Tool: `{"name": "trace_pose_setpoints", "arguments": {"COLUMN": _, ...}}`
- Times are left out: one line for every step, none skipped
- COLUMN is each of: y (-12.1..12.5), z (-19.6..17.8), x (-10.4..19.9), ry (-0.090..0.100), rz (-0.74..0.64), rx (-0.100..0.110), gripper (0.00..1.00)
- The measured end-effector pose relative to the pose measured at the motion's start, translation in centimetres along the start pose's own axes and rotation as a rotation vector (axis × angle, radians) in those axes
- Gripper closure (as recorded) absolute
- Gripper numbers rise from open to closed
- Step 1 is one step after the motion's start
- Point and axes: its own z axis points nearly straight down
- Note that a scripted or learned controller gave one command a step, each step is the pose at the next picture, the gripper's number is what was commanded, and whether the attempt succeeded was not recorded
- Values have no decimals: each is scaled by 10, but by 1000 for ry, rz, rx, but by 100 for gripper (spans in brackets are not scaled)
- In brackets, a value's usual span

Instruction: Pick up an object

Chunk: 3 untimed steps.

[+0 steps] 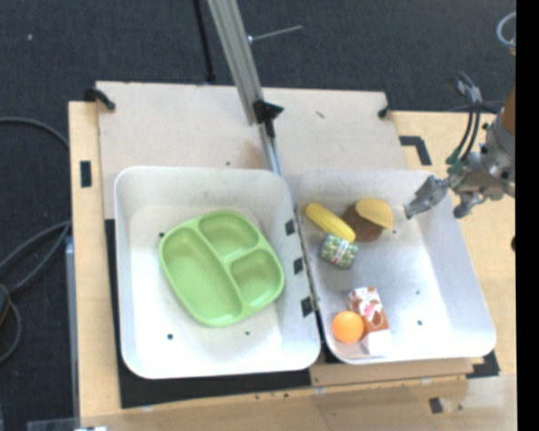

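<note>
Orange, small and round, sits at the near edge of the right bin, about 6 o'clock in that bin. Touching it on the right, a small red-and-white carton with printed pictures, lying tilted. Further back, near 11 o'clock of the bin: a green patterned can on its side, just beside a yellow banana lying on a diagonal. Right of the banana, a brown object with a yellow cap, exact kind unclear. Left bin holds a lime-green three-compartment plate. Gripper hovers at 2 o'clock of the right bin, over its far right rim; fingers spread apart, nothing between them.
</note>
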Motion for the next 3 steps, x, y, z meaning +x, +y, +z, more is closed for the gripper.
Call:
{"name": "trace_pose_setpoints", "arguments": {"y": 0, "z": 0, "x": 0, "ry": 0, "rz": 0, "rx": 0, "gripper": 0}}
{"name": "trace_pose_setpoints", "arguments": {"y": -7, "z": 50, "x": -9, "ry": -1, "rz": 4, "rx": 5, "gripper": 0}}
{"name": "trace_pose_setpoints", "arguments": {"y": -8, "z": 112, "x": -13, "ry": 0, "rz": 4, "rx": 7, "gripper": 0}}
